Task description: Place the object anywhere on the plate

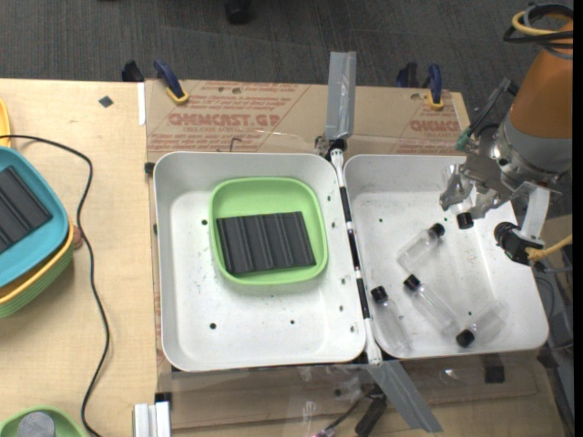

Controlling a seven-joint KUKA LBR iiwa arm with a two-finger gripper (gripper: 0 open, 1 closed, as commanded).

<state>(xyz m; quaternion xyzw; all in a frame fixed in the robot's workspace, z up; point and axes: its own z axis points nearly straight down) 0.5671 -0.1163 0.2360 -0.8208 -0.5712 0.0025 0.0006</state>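
A green square plate point(267, 198) holding a dark ridged insert point(266, 242) sits in the left white bin point(182, 317). Several clear plastic vials with black caps lie in the right white bin point(519, 326): one vial point(421, 246) near the middle, a longer vial point(439, 306) toward the front, and a small vial point(382, 304) by the left wall. My gripper point(462, 206) hangs over the right bin's back right area, just up and right of the middle vial. Nothing is visibly held in it.
The raised divider point(349, 244) runs between the two bins. Cardboard point(237, 112) with clamps lies behind them. Teal and yellow containers point(27, 226) and a black cable point(91, 271) sit on the wooden bench at the left.
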